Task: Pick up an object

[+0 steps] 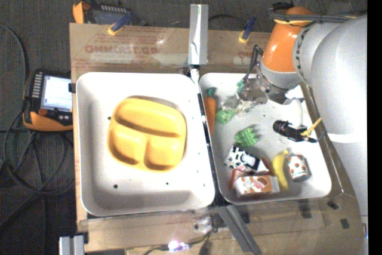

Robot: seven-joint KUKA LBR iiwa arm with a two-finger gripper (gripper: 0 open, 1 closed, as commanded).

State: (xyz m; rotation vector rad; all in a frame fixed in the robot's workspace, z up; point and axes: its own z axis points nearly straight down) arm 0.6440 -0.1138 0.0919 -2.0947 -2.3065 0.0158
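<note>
Camera view: gripper (246, 97) low over the far end of the right bin (268, 149), just beside a green toy (224, 116). Whether it is open or closed cannot be told; nothing seen held. Judged: pick not yet done, grasp and lift both remain.

Right bin also holds a carrot (210, 109) along the left wall, a green leafy piece (246, 138) mid-bin, and near the front a black-and-white spotted item (242, 159), small carton (255, 184), banana (280, 169) and red-and-white can (298, 168).

Left bin (89, 128): one yellow divided plate (147, 132).
</note>
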